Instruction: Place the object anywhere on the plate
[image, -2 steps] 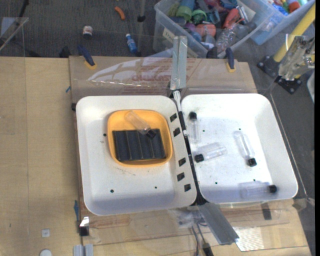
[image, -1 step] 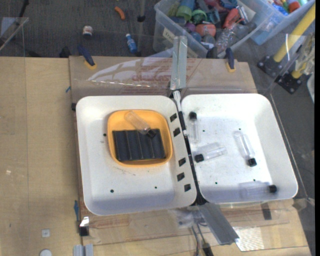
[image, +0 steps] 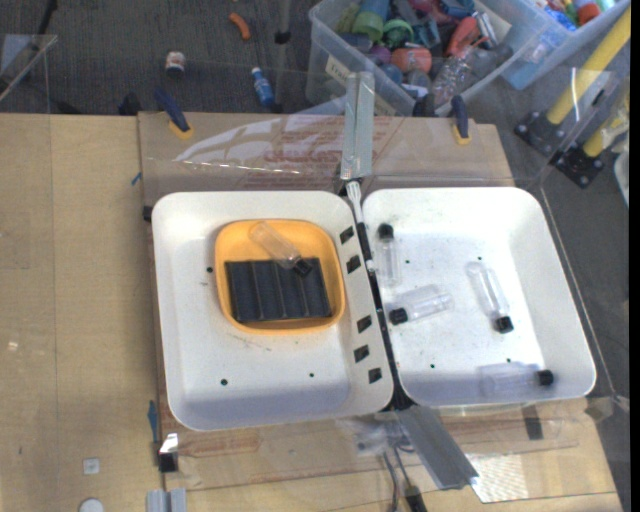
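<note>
Pincer: can't tell whether it is released or clenched, no grasp to report. A clear vial (image: 272, 240) with a black cap lies on its side on the yellow plate (image: 232, 248), at the plate's far edge. Its capped end touches the black ribbed block (image: 278, 290) that covers most of the plate. Judging by that, the placing looks done for this one.

The vial looks light, stiff and slick, probably plastic. It will roll, so grip across the middle of the barrel, square to its length.

The plate sits in the left bin (image: 190, 380). Right of the plate, in the right bin (image: 560, 300), lie four more capped vials (image: 488, 288), well apart from the plate. Past the plate's far side is a tub of toys (image: 420, 50).
</note>
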